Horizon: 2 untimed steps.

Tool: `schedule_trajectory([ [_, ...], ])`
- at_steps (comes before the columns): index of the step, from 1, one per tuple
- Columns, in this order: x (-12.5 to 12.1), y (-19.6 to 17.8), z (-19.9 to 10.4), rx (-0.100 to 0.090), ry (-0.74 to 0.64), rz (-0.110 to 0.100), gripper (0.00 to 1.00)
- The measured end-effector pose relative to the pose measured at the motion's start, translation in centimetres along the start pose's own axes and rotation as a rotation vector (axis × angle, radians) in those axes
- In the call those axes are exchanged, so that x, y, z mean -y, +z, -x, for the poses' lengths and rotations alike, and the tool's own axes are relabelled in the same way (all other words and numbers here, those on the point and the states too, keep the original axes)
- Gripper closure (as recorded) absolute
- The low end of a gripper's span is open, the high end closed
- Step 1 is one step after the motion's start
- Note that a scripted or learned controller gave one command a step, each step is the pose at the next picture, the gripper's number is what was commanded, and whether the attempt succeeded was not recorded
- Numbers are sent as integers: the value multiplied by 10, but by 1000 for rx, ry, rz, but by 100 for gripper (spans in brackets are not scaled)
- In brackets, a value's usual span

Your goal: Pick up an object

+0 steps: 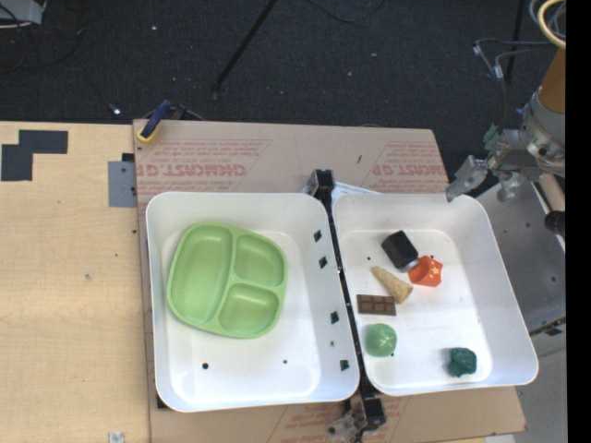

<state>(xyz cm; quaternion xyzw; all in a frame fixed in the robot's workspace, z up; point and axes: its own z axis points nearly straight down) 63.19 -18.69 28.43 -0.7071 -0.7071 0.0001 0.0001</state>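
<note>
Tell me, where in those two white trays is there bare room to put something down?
Left bin: bare strips along its front edge and right side, around the green divided plate. Right bin: free along the back wall and right side. Its middle is crowded: black block, red piece, cone, chocolate bar, green ball, teal lump.

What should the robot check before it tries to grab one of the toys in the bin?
1. Something to pick: ok. The right bin holds a black block, a red toy, a tan cone, a brown bar, a green ball and a teal lump.
2. Gripper free of any object: ok, nothing shows between its fingers.
3. Gripper over a target: not ok. It sits at the bin's far right corner, away from every object.
4. Easy target with space around it: ok. The teal lump lies alone.
5. Crowded spots: not ok. The cone, red toy and brown bar lie close together.
6. Fingers ready: cannot tell.
</note>
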Motion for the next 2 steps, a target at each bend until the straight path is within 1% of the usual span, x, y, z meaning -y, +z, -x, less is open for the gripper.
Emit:
schedule_trajectory([
  [1,27,156,11,-2,1,-8,0],
  [2,83,138,19,0,2,0,0],
])
